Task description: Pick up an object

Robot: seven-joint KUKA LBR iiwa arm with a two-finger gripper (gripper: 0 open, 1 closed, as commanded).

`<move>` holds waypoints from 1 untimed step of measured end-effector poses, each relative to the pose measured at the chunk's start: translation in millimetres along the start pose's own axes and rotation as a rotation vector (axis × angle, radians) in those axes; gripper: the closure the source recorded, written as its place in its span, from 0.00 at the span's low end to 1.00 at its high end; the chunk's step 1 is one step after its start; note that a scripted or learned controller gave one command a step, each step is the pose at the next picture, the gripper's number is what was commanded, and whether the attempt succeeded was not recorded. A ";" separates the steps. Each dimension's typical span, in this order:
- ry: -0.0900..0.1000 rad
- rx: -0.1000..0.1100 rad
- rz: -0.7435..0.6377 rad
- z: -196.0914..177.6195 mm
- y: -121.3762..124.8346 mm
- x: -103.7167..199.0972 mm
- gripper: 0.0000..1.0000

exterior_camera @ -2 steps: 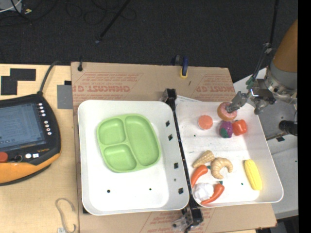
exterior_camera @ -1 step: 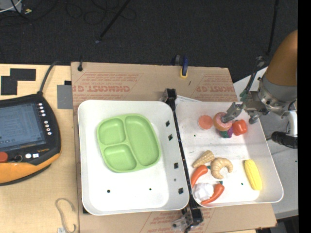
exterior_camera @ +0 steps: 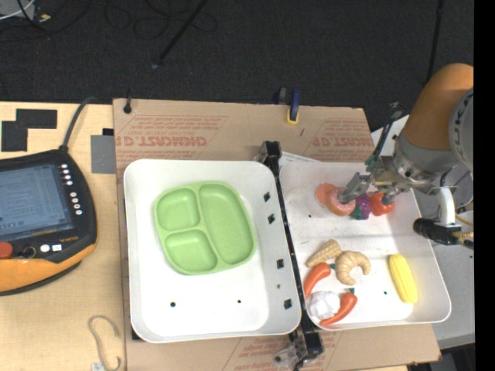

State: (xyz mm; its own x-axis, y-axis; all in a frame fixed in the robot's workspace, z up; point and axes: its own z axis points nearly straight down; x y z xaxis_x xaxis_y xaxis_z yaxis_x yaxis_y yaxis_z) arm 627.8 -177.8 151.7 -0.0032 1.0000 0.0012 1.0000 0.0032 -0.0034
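You are looking at the gripper (exterior_camera: 370, 188) sitting low over the far part of the right bin (exterior_camera: 433, 242), with the grey arm (exterior_camera: 437, 134) and its orange band reaching in behind it. The fingers (exterior_camera: 357, 185) are standing apart, one prong angling down toward the bin floor. Nothing is sitting between them.

Just beside the fingertips, on the side toward the bin divider, a pink ring-shaped toy (exterior_camera: 334, 199) is lying flat. Directly under and just nearer than the fingers, a small purple-and-green piece (exterior_camera: 361, 207) is resting against that ring. A red toy (exterior_camera: 380, 202) is lying just on the arm's side of the fingers, touching or nearly touching the purple piece; you cannot tell which.

Well nearer the camera than the fingers, a cluster is lying in the near part of the same bin: a yellow corn cob (exterior_camera: 325, 252), a tan croissant (exterior_camera: 353, 265), an orange-red pepper (exterior_camera: 315, 277), a white crumpled item (exterior_camera: 325, 304) and a red chili (exterior_camera: 345, 308). A yellow banana-like toy (exterior_camera: 402, 277) is lying apart from that cluster, nearer than the fingers and on the arm's side.

Far across from the fingers, beyond the divider, the left bin (exterior_camera: 147, 284) is holding a green compartment tray (exterior_camera: 204, 227). A control pendant (exterior_camera: 42, 215) is lying on the bench beyond that bin.
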 end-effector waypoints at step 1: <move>0.000 -0.002 0.003 33.4 -2.3 -6.3 0.00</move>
State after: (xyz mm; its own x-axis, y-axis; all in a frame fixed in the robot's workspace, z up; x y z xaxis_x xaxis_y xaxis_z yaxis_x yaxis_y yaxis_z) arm 625.4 -184.0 118.2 -0.0001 1.0000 0.0016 1.0000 0.0001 -0.0012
